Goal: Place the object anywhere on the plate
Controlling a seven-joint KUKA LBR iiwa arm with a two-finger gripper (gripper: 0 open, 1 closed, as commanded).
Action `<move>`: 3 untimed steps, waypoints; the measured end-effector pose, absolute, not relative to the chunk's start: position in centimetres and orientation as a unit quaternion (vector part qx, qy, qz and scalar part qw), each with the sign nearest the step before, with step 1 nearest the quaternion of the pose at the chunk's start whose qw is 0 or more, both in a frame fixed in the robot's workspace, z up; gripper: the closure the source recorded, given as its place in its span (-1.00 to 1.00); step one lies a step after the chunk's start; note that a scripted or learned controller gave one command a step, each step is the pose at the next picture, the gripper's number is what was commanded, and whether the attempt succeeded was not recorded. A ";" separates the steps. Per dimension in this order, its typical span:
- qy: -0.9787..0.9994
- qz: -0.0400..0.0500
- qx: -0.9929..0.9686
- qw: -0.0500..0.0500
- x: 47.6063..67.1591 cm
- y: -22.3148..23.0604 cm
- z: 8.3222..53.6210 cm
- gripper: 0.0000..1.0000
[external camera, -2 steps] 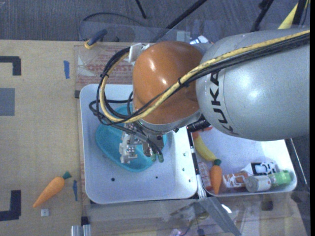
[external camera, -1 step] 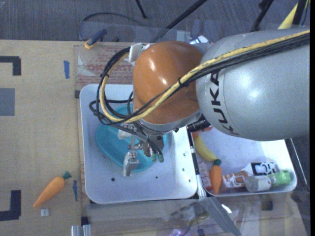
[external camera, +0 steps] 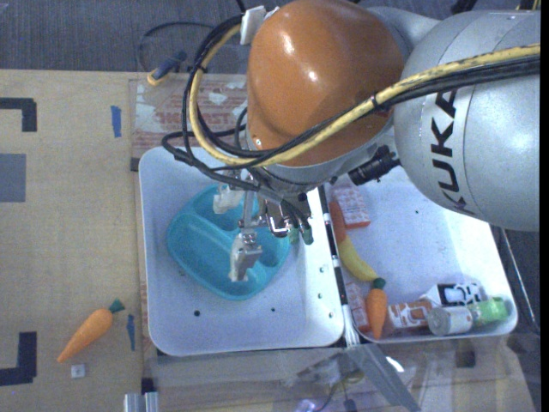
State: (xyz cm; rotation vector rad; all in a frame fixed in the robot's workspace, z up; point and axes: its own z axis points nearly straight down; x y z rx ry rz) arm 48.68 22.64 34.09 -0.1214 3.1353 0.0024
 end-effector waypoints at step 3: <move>0.990 0.001 -0.138 0.002 48.9 22.6 19.7 -1.00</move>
